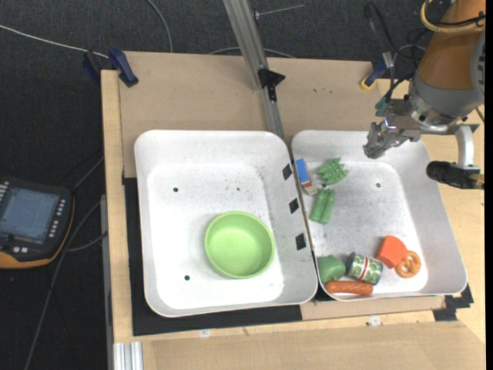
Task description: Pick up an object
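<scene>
Two shallow white bins sit side by side on the bench, and the gripper [379, 142] hangs over the upper edge of the right bin [431, 206], at the end of the grey arm with its orange band [454, 48]. Whether it is released or clenched cannot be told from this slant; nothing shows between its tips.

Just to the gripper's left and a little below lies a green ridged piece [333, 171], with a small blue and white block [303, 173] further left against the bin wall. Below those, still left of the gripper, a green cylinder-like piece [322, 206] lies tilted on the bin floor.

Well below the gripper, along the near edge of the right bin, the remaining things cluster: an orange block [391, 250] almost straight beneath it, a pretzel-shaped piece [409, 264] touching that block's right side, a small tin with a green label [363, 269] to the left, a green lump [331, 268] beside the tin, and a red-orange sausage shape [350, 287] lying along the rim.

Far to the gripper's lower left, in the left bin [166, 206], rests a light green bowl [239, 244], upright.
</scene>
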